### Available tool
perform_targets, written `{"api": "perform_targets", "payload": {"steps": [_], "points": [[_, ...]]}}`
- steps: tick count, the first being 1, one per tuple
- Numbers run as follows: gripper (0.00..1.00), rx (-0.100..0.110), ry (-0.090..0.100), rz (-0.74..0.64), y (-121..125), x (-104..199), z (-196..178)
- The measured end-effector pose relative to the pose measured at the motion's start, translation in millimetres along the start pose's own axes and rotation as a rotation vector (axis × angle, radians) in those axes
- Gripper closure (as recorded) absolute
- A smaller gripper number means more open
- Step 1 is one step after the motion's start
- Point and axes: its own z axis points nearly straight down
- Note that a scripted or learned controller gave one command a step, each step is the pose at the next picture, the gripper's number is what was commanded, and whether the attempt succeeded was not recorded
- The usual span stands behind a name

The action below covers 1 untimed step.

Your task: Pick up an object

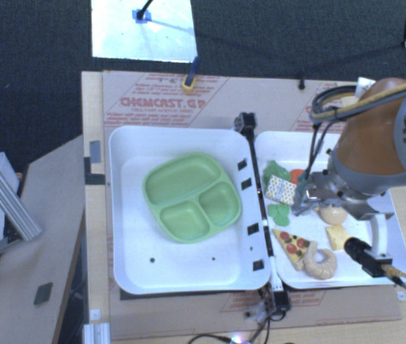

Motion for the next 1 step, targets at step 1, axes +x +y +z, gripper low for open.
{"api": "perform_targets", "payload": {"steps": [1], "points": [[1.00,0.000,0.000,-0.003,2.0,3.3,-0.7]]}}
